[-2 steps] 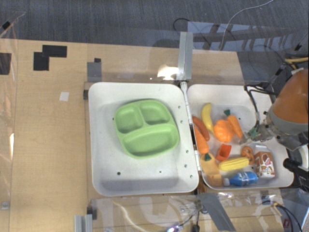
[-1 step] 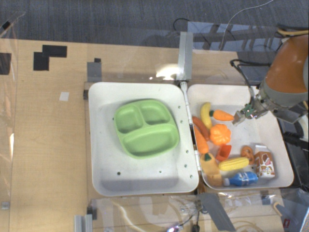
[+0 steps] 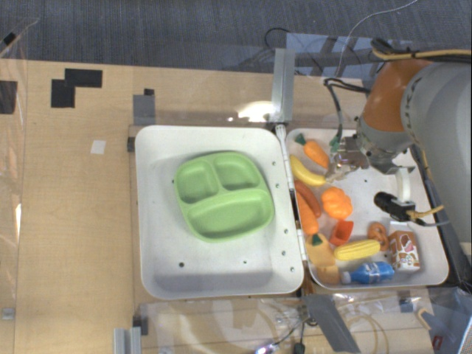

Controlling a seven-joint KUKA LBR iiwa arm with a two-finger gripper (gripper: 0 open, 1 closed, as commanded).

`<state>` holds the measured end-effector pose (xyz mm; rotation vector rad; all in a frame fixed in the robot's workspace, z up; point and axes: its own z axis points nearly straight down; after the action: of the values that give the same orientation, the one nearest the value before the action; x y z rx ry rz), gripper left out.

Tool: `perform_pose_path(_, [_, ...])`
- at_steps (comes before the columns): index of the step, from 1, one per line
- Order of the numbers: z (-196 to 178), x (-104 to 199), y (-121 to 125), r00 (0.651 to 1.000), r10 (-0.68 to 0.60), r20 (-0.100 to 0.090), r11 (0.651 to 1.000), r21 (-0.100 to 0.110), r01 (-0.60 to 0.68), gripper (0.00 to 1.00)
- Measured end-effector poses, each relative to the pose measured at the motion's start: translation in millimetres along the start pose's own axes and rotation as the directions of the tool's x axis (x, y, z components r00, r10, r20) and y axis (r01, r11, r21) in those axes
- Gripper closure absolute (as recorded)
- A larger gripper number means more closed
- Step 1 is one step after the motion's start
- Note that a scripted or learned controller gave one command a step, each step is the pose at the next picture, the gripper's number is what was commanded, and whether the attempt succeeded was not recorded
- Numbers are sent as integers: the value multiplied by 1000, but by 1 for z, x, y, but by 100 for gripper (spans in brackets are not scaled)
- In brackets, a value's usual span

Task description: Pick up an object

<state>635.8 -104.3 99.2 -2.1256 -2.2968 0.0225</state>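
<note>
My gripper (image 3: 341, 162) hangs low over the back of the right bin (image 3: 435, 271). It sits just right of a yellow banana (image 3: 304, 171) and just below a small orange carrot (image 3: 316, 153). Nothing can be seen held in it. An orange pumpkin-like toy (image 3: 336, 203) lies a little in front of the gripper. A long red-orange pepper (image 3: 307, 207) lies along the bin's left wall.
At the front of the right bin lie a yellow corn cob (image 3: 357, 251), a blue bottle (image 3: 371, 273), a brown carton (image 3: 404, 251), a pretzel (image 3: 377, 232), a red cup (image 3: 341, 232) and a cheese wedge (image 3: 321, 254). The left bin (image 3: 162, 271) holds a green divided plate (image 3: 223, 195).
</note>
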Motion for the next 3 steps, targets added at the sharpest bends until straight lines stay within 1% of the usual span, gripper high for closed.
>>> perform_pose_path(1, [-11, -15, 30, 999, 45, -1, 999, -20, -45, 100])
perform_pose_path(2, [-12, -21, 27, 999, 51, 6, 999, -17, -51, 0])
perform_pose_path(3, [12, -14, -43, 1000, 25, 0, 999, -30, -25, 0])
